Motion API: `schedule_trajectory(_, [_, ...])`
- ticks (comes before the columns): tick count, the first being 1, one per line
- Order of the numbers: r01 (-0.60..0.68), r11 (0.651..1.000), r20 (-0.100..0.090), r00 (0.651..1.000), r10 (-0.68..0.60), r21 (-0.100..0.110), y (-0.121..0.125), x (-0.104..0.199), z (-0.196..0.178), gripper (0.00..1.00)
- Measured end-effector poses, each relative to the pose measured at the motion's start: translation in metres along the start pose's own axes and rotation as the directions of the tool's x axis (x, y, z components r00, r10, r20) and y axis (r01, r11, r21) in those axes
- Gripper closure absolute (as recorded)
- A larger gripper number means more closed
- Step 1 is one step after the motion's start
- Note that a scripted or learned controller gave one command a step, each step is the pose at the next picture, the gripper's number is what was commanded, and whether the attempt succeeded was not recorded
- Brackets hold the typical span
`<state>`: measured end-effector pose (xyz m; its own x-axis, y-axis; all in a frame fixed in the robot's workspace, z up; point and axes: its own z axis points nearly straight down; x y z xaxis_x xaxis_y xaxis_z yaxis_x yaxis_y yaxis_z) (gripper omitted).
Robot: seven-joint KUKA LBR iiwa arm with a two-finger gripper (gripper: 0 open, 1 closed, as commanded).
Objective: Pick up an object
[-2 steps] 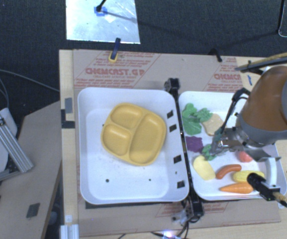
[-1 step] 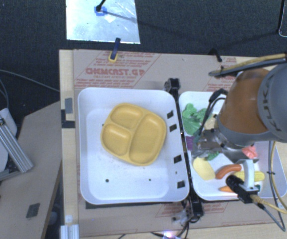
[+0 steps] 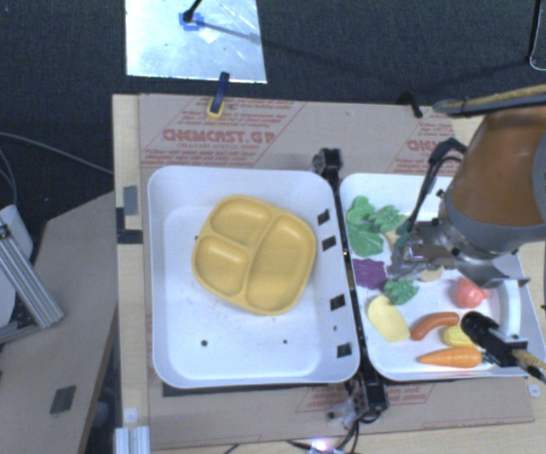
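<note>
Your gripper (image 3: 407, 265) hovers over toy food in the right bin (image 3: 528, 343) (grip state unclear), just above a green leafy piece (image 3: 401, 291).

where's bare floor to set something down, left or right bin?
Left bin: bare floor in front of the yellow divided plate and along its left wall. Right bin: crowded, with green toys, purple piece, yellow piece, sausage, carrot and gripper.

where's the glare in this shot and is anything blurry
Camera view: strongest glare on the shiny metal sheet above the bench; the left bin looks bright but keeps detail; the orange band is soft, near the lens; the yellow divided plate stays sharp.
</note>
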<state>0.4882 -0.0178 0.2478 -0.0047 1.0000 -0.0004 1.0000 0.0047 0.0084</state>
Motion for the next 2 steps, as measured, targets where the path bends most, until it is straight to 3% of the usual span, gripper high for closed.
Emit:
schedule_trajectory(1, [0.0, 1.0, 0.0, 1.0, 0.0, 0.006, -0.001, 0.0007, 0.0033, 0.0])
schedule_trajectory(2, [0.0, 1.0, 0.0, 1.0, 0.0, 0.006, -0.001, 0.0007, 0.0033, 0.0])
